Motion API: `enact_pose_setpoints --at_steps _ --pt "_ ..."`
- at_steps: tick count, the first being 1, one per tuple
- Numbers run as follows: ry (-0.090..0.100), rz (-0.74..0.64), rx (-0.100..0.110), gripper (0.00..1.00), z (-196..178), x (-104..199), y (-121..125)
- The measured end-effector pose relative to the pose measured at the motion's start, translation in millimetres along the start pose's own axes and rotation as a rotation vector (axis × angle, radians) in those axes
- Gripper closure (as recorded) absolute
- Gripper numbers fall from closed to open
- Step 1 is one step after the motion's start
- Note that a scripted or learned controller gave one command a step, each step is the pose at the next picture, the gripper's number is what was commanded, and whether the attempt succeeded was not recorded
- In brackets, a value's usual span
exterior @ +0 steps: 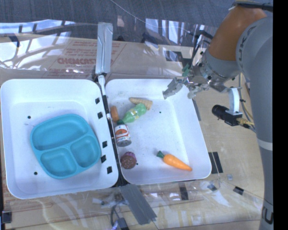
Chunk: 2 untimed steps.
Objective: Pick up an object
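Sitting in the left bin (14, 143) is a blue divided plate (65, 145). Over in the right bin (194, 128), the green bottle (135, 113) lies diagonally, cap toward lower-left, well left of the gripper (182, 89), whose fingers look spread apart, holding nothing.

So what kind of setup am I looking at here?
Likely a lab bench for robot picking trials: two white bins taped to cardboard, toy food like a carrot, and a blue divided plate.
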State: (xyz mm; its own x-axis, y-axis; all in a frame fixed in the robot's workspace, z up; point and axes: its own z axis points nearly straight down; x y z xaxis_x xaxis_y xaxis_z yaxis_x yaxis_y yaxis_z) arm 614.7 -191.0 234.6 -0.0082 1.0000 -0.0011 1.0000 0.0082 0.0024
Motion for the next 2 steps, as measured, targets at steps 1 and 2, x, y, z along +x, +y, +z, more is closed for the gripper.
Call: enact_pose_setpoints --at_steps 1,2 --pt "0.006 -0.003 0.014 0.0 121.6 79.3 -6.6" --pt "0.001 0.003 0.005 0.0 143.9 45.1 8.7"
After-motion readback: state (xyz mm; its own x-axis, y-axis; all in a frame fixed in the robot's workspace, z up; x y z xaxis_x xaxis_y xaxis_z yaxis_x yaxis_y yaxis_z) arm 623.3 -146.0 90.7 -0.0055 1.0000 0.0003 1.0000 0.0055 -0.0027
